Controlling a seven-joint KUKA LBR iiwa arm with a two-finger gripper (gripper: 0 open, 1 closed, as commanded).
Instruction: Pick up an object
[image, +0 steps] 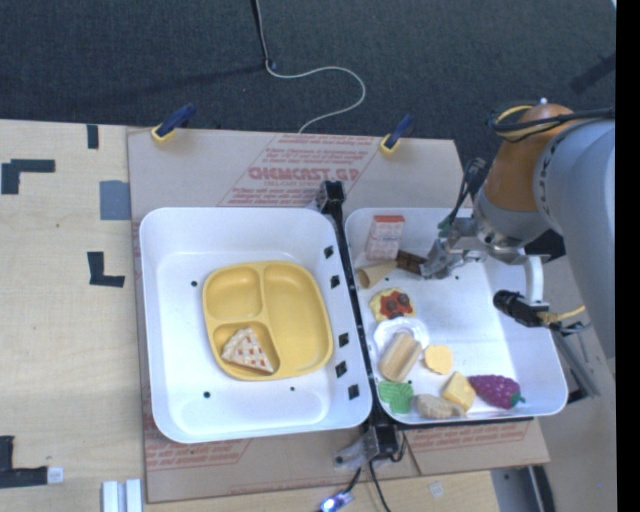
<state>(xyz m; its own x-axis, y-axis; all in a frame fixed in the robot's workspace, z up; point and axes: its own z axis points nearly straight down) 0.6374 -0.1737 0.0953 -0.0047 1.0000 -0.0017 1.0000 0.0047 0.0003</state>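
Tabletop (60, 300) carries two white bins. Leftward, the left bin (170, 240) holds a yellow divided plate (285, 300) with a waffle piece (247, 350) in its near compartment. Rightward, the right bin (470, 330) holds toy foods: a small carton (384, 238), a pizza slice (391, 303), a bread roll (399, 356), cheese (458, 391) and purple grapes (495, 390). The jaws (437, 262) hang low over that bin's far part, near a brown piece (408, 262); whether they are open or closed cannot be told.

Red print reading "CHEMCAST" runs slantwise on the brown cardboard sheet (290, 170), just beyond the far rim of the left bin (165, 300); the smaller red lines around that word are too blurred to read.
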